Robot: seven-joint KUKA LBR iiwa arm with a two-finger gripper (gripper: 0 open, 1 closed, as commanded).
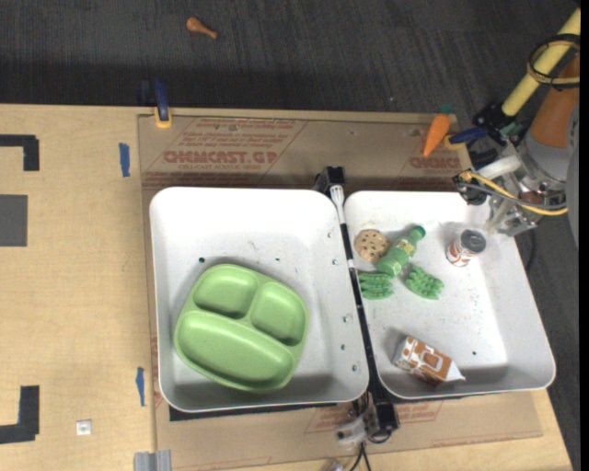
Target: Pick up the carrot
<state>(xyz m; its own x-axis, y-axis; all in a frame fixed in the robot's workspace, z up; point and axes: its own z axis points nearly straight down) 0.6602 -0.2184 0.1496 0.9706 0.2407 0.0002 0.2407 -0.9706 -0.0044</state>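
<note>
My arm: coming in from the right edge, grey with the orange band showing at the upper right, wrapped with yellow hose and cables
My claw (pixel 504 213): poised over the far right corner of the right bin, above the rim; I cannot tell how far it is parted, as cables and metal parts crowd it, and I see nothing in it
Carrot (pixel 436 134): lying on the brown board behind the right bin, outside it, tilted with its green top pointing away and its orange tip toward the bin (well apart from my claw, to its left and beyond)
Right bin (pixel 515 354): shallow and white, bearing a small can (pixel 467 246) with a red label near my claw, a round cookie (pixel 371 243), a green bottle (pixel 401 250) lying on its side just beside the cookie, two leafy green pieces (pixel 402 282) in front of the bottle, and an orange and white carton (pixel 425 360) near the front wall
Left bin (pixel 184 221): white, holding a green divided plate (pixel 241 325) with three compartments
Floor beyond the bench: a small orange object (pixel 200 28), too small to name
</note>
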